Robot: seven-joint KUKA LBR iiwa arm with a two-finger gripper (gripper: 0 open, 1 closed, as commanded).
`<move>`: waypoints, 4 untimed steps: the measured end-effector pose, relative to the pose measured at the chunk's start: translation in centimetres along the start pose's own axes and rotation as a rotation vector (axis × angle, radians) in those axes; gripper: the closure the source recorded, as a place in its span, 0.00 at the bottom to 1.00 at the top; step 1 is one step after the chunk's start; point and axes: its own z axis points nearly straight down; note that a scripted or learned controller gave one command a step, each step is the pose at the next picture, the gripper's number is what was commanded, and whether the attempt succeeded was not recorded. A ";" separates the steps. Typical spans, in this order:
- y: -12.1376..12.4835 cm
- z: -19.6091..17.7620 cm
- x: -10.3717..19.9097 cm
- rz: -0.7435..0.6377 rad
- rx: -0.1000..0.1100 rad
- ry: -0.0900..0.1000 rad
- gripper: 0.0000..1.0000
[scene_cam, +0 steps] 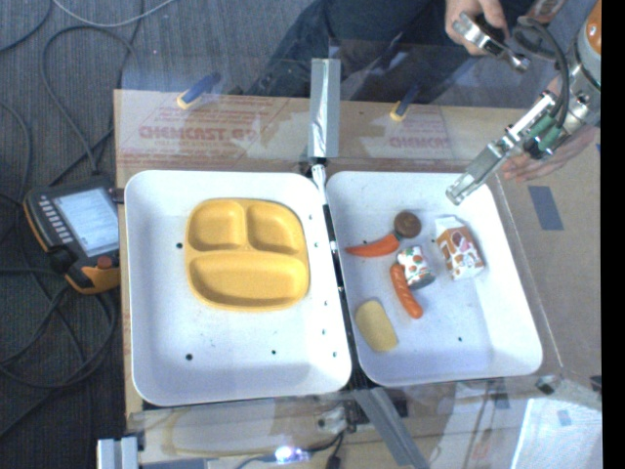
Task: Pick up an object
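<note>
The bench (pixel 146 115) carries two shallow white bins side by side, a cardboard sheet showing under them along its far edge; the left bin (pixel 156 360) holds a yellow divided tray (pixel 249 252), lying flat a little toward the bin's far side, with two small compartments on its far half and one long compartment on its near half; the right bin (pixel 508 345) holds the smaller objects, all in its middle and far half. The gripper (pixel 459 191) hangs at a slant over the far right corner of the right bin, its tip above the bin's far rim, apart from every object; whether it is open or closed I cannot tell, and nothing shows at its tip. Of the objects, a small printed carton (pixel 459 250) lies nearest the bin's right edge; a pale yellow oblong piece (pixel 375 324) lies toward the near edge, close to the left wall; an orange carrot-like piece (pixel 373 248) lies toward the left wall, pointing at it; a red-orange sausage shape (pixel 406 291) lies in the middle, just beside a small patterned packet (pixel 417 265); a dark round piece (pixel 407 225) sits at the far side, touching the carrot's thick end.
</note>
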 end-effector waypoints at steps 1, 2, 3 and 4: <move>-3.5 15.6 0.4 -0.020 0.026 0.027 0.00; -1.8 23.3 -4.4 0.070 0.027 0.030 0.00; 0.0 37.5 -5.6 0.252 0.031 0.028 0.00; 0.1 36.9 -5.5 0.251 0.033 0.033 1.00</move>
